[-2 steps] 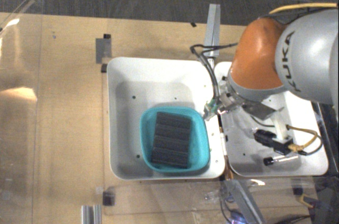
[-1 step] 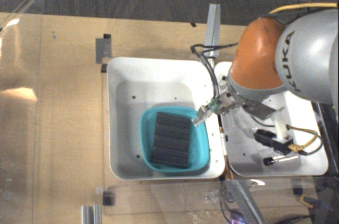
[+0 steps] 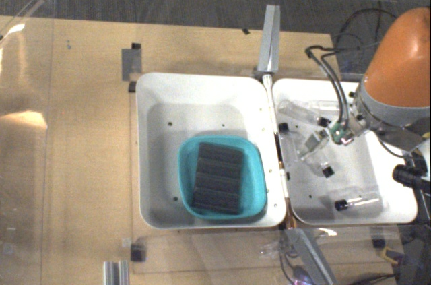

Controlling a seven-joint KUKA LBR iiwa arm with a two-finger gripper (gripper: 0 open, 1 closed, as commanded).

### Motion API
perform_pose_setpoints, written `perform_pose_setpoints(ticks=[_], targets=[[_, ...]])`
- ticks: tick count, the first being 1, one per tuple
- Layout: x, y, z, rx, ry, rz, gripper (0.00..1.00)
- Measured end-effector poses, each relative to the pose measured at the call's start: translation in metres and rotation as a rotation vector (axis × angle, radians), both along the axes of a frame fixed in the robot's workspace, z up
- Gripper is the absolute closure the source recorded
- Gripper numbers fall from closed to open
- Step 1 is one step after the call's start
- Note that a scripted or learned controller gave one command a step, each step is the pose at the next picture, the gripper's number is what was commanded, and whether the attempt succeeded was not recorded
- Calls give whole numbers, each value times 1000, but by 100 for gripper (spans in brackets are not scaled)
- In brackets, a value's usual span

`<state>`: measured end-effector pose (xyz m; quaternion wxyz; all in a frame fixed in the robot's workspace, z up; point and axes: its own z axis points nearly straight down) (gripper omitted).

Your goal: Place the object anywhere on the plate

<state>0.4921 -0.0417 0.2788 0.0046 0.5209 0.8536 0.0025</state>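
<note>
A dark grey ridged block [image 3: 217, 177] lies flat on the teal plate [image 3: 253, 177], which sits in the front part of the left bin [image 3: 158, 142]. My gripper [image 3: 301, 131] hangs over the right bin [image 3: 390, 206], pointing left toward the divider. Its translucent fingers [image 3: 311, 143] stand apart with nothing between them, so it is open. The gripper is well to the right of the plate and not touching the block. The orange band of the arm [image 3: 404, 68] shows at the right edge.
A clear little item with a black end [image 3: 357, 201] lies near the front of the right bin. Small black bits [image 3: 328, 171] dot its floor. A grey metal post [image 3: 269, 41] stands behind the seam between the bins. Cables loop behind the arm.
</note>
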Motion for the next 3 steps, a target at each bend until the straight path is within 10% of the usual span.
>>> perform_pose_setpoints(ticks=[1,2,3], targets=[[2,1,11,0,-8,4,100],[49,53,-63,0,4,167,100],[34,-148,5,-6,-1,248,100]])
